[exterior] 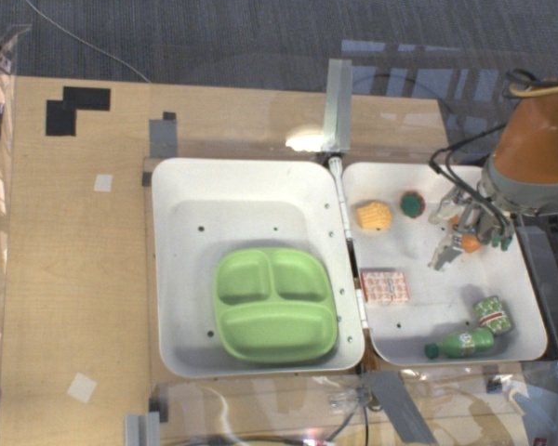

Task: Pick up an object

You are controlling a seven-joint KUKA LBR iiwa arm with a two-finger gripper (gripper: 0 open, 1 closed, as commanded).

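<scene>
The right bin (pixel 516 277) holds several small objects: a yellow corn-like piece (pixel 373 216), a dark green round thing (pixel 411 203), a pink and white box (pixel 384 286), a green can (pixel 491 313) and a green bottle (pixel 460 344) lying on its side. My gripper (pixel 458 240) hangs low over the upper right part of this bin, below the arm's orange band (pixel 538 142). A small orange object (pixel 470 243) shows right at the gripper. It is too small to tell whether it is held or just lies under it.
The left bin (pixel 181 212) carries a green divided plate (pixel 274 303) toward its front. A metal post (pixel 338 110) stands behind the seam between the two bins. Black cables (pixel 451 156) loop near the arm.
</scene>
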